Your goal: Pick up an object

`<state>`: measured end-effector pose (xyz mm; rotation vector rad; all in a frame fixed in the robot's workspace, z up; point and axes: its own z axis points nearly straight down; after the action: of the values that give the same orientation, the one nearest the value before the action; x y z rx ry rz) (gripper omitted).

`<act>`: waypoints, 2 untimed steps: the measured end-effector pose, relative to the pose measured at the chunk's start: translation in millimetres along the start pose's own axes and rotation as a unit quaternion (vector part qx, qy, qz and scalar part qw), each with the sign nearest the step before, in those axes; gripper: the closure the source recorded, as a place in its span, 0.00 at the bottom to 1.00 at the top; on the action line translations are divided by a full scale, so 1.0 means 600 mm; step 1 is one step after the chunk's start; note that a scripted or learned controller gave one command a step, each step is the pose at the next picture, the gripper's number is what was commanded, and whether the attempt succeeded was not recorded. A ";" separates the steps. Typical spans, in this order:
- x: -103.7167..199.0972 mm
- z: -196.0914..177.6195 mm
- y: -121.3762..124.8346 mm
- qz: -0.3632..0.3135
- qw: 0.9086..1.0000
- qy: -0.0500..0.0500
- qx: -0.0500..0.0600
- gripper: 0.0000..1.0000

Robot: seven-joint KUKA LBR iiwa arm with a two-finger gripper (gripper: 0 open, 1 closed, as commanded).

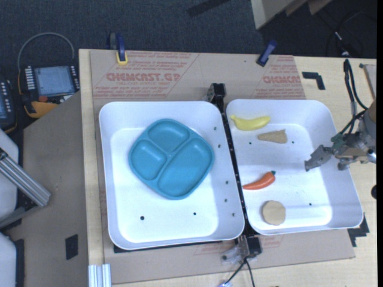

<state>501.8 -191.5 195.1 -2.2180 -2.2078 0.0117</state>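
The bench (179, 70) is a tan board printed with red lettering, and it carries two white bins side by side. The left bin (119, 208) holds a blue plate (172, 158) with three compartments, lying near the bin's middle and turned at an angle. The right bin (317, 211) holds four small things, all well apart from one another. A banana (250, 122) lies near the upper left corner of that bin. A tan wedge (273, 137) sits just below and to the right of the banana. An orange pepper (260, 182) with a green stem lies near the bin's left wall, lower down. A round tan cookie (274, 213) rests near the bin's lower edge, below the pepper.

The claw (317, 158) reaches in over the right rim of the right bin, its dark tip above bare white floor, to the right of the pepper and wedge. Nothing lies between the claw and these things. Nothing shows between its fingers, and whether they are apart or together cannot be told.

Two clamps, one yellow-handled (121, 55) and one blue (266, 53), grip the bench's far edge.
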 end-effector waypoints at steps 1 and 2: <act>0.001 -0.012 0.005 -0.002 1.000 -0.002 -0.007 0.00; 0.006 0.064 -0.006 -0.002 1.000 0.000 -0.004 0.00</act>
<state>497.9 -188.0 156.8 -2.2178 -2.2160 0.0034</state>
